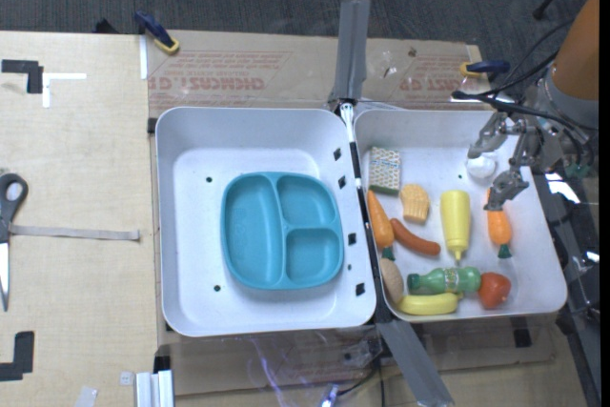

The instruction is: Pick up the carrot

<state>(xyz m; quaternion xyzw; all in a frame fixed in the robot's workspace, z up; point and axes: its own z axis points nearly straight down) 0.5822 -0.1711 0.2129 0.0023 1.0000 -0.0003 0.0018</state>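
Here we are seeing the gripper (pixel 498 169) hovering with its fingers spread open, holding nothing, just above the carrot (pixel 498 227), which is lying near the right bin's (pixel 434 127) right wall

a: what's the bench (pixel 76 300) like?
b: pale wood on the left, with a brown cardboard sheet (pixel 286 71) laid over its far middle part.
a: and what sits straight on it?
b: two shallow white bins side by side, the left bin (pixel 181 234) and the right bin (pixel 543 286), touching along their inner edges. scissors (pixel 8 224) lie at the far left edge, and a blue-and-yellow clamp (pixel 157 31) grips the cardboard's far left corner.
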